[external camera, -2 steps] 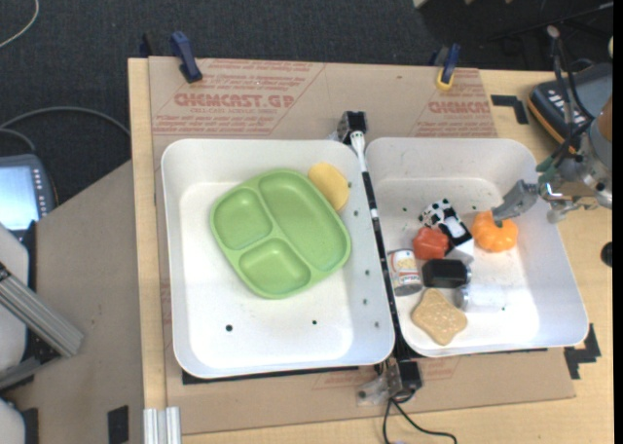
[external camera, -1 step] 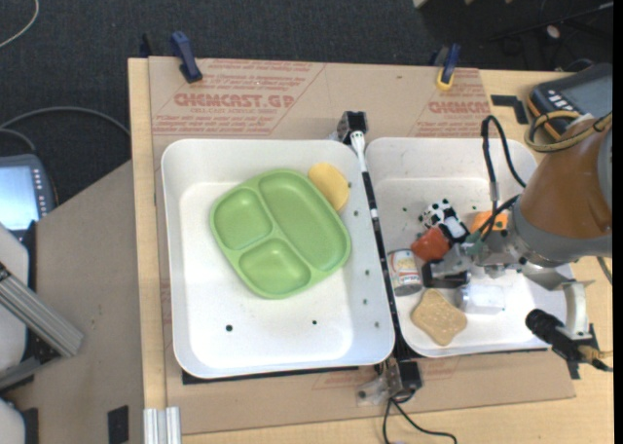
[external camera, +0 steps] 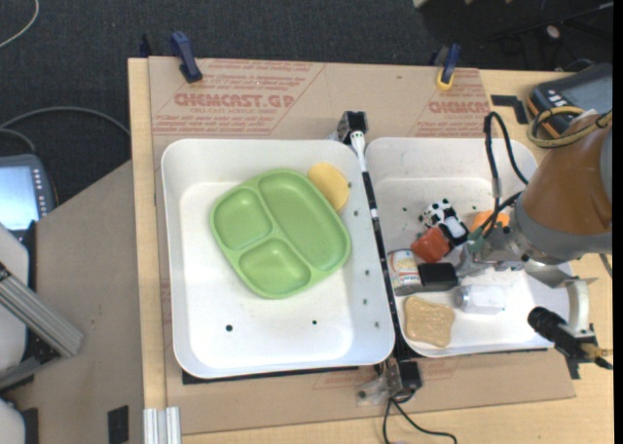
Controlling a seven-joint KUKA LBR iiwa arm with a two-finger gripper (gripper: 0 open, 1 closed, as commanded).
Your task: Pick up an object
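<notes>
The gripper (external camera: 474, 259) is low in the right bin (external camera: 409, 155), maybe touching the toys; its grip is unclear.

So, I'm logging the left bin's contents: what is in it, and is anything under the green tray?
The left bin holds a green divided tray and a yellow object tucked against the tray's far right edge. Whatever lies beneath the tray is covered, so that cannot be judged.

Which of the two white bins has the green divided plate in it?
The left bin; the green plate lies there, while the right bin holds small items.
</notes>
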